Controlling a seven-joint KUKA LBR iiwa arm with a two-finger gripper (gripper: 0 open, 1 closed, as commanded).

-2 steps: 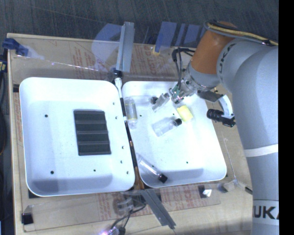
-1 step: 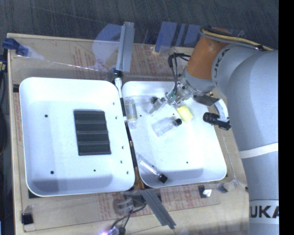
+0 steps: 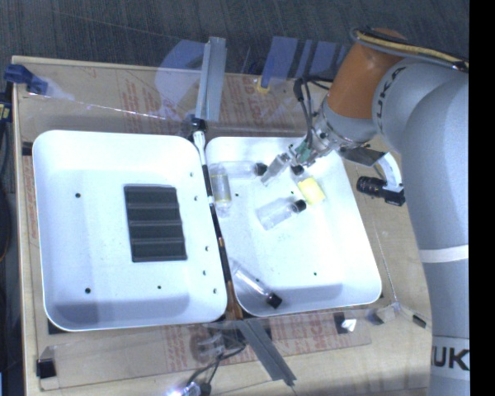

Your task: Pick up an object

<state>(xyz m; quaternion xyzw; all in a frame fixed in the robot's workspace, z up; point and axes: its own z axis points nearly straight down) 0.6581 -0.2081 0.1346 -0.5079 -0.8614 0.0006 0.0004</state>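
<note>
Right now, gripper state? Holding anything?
Gripper: low over the right bin, beside the yellow block. Open or shut cannot be told; nothing visibly held.

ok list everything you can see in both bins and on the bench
ribbed black rectangular block: 1, black, middle of left white bin
clear plastic vials with black caps: 4, clear; one by the divider in right white bin, one mid-bin, one at near edge, one under the gripper
small yellow block: 1, yellow, right bin
blue clamp: 1, far left bench corner
grey arm with orange band: 1, gripper over right bin's far side
</note>
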